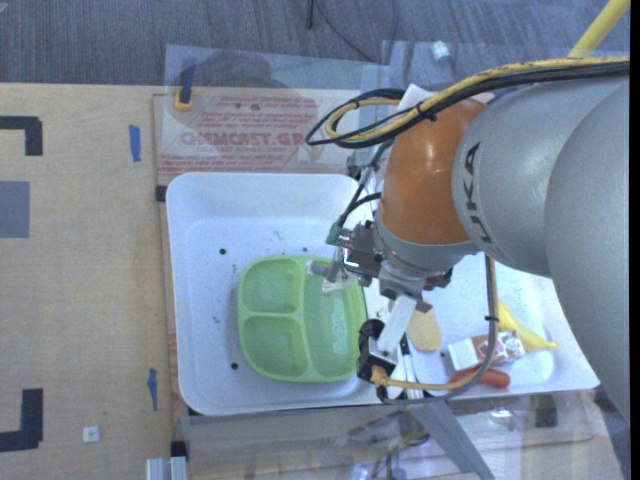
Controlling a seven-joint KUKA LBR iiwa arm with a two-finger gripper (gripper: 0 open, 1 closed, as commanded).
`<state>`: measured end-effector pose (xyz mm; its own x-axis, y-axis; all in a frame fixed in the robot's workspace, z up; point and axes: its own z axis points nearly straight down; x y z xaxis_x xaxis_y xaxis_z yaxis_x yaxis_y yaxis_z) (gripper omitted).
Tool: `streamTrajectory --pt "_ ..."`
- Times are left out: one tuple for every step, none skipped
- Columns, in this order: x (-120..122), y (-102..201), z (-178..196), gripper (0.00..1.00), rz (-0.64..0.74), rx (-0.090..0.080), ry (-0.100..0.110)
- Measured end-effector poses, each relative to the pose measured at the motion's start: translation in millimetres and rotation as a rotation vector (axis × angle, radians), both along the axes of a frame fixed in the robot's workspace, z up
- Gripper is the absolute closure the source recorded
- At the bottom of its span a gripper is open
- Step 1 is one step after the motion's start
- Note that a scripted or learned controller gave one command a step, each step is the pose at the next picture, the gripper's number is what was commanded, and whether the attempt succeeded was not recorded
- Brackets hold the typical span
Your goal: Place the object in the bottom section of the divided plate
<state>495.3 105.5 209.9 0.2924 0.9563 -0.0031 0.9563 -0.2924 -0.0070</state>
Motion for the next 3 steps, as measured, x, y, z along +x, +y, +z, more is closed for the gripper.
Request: streamTrajectory --pt "1.6 -3.0 7.0 1.0 -0.007 -0.002 0.002" --pt "2.8 -4.4 14.0 1.0 -0.011 -0.004 0.005" --pt "2.8 -4.4 14.0 0.0 -0.012 -0.004 0.005"
